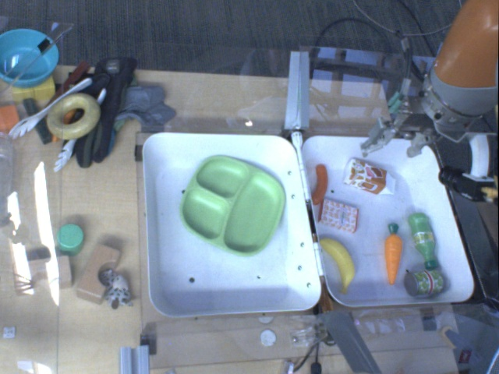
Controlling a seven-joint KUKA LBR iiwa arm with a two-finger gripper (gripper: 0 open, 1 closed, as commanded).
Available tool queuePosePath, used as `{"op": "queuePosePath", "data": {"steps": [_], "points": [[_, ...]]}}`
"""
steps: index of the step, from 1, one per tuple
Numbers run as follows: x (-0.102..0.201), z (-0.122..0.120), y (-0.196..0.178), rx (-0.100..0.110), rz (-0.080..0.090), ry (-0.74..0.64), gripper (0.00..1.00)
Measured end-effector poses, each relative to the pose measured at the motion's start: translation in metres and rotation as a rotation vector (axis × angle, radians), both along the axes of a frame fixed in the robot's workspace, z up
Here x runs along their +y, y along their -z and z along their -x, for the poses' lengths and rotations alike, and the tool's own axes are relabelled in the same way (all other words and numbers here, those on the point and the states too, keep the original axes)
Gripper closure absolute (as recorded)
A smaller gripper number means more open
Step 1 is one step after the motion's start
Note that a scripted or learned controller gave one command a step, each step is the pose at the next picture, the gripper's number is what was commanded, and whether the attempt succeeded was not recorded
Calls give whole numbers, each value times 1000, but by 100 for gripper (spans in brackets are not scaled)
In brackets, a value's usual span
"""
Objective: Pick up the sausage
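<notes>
Two bins: two shallow white bins sit side by side on the table (195, 100), the left bin (156, 209) at frame centre, the right bin (456, 232) toward the right edge.
Sausage: one reddish sausage (320, 184) lies along the left wall of the right bin, upper part, untouched.
End effector: the end effector (396, 135) hangs over the upper rim of the right bin, fingers spread, nothing between them, well apart from the sausage.
Arm: one grey arm (468, 53) with an orange band fills the upper right corner.
Right bin count: one banana (340, 262), one carrot (393, 254), one green bottle (421, 236), one can (425, 282), two small packets (366, 177).
Writing: packet and can labels too small to read.
Left bin: one green divided plate (233, 203).
Upper left: one blue bowl (28, 55), one yellow ring (73, 115).
</notes>
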State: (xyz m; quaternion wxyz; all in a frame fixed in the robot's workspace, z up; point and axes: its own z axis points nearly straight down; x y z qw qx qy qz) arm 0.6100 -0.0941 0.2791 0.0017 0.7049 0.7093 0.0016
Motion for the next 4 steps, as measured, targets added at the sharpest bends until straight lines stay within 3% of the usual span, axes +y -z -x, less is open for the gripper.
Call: {"op": "queuePosePath", "data": {"steps": [1, 2, 3, 4], "points": [[8, -8, 118, 0, 1, -215, 0], [0, -28, 158, -40, 13, -279, 0], [2, -10, 163, -75, 21, -225, 0], [-1, -24, 166, -48, 24, -364, 0]]}}
